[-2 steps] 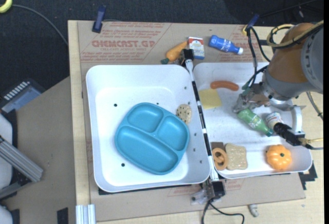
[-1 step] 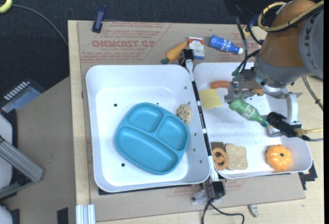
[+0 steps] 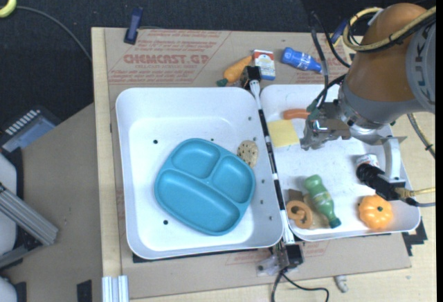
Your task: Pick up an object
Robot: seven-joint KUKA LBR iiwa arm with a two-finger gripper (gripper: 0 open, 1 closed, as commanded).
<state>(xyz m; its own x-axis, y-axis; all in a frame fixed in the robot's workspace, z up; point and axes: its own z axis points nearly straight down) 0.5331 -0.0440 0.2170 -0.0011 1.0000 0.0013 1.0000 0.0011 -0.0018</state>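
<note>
My gripper point(image 3: 316, 136) hangs over the right bin point(image 3: 346, 162), near its upper left part. Just to its left lies a flat yellow square point(image 3: 283, 133), close to the gripper or touching it. A thin orange-red piece point(image 3: 296, 113) lies behind the gripper near the bin's far wall. At the front of the same bin are a green bottle point(image 3: 321, 200) on its side, a brown pretzel point(image 3: 300, 213) and an orange pumpkin point(image 3: 376, 212). Nothing shows between the fingers.
The left bin point(image 3: 138, 120) holds a blue divided plate point(image 3: 204, 185) and a small round cookie point(image 3: 247, 150) by the shared wall. Behind the bins on the bench lie a blue bottle point(image 3: 302, 59), a white and red carton point(image 3: 264, 64) and an orange toy point(image 3: 238, 69).
</note>
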